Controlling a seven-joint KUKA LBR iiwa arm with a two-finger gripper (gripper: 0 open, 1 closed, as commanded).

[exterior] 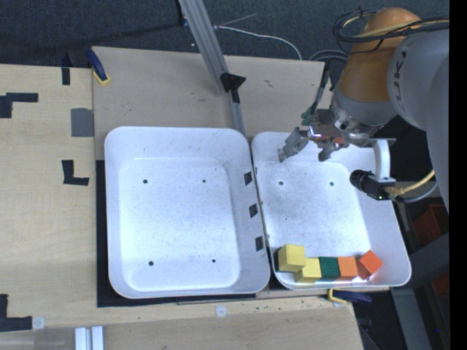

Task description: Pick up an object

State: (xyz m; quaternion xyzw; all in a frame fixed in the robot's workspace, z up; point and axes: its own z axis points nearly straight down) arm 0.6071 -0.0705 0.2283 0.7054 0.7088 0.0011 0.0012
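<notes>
Camera view: Two shallow white bins are seen side by side on the bench [182, 86]. The left bin [120, 195] is smooth and speckled. The right bin [306, 195] carries a row of small blocks along its near wall: two yellow blocks [298, 261], a green block [330, 267], and two orange blocks [359, 265], all touching or nearly so.

The gripper [310, 146] is held over the far edge of the right bin, well apart from the blocks. The jaws are seen spread apart, with nothing between them.

The blocks are judged to be light, stiff and flat-faced, probably wood or foam, not fragile. A hold across two opposite flat faces is advised. The orange end block is judged hardest to reach, being close to the wall; the raised yellow block offers freer sides.
</notes>
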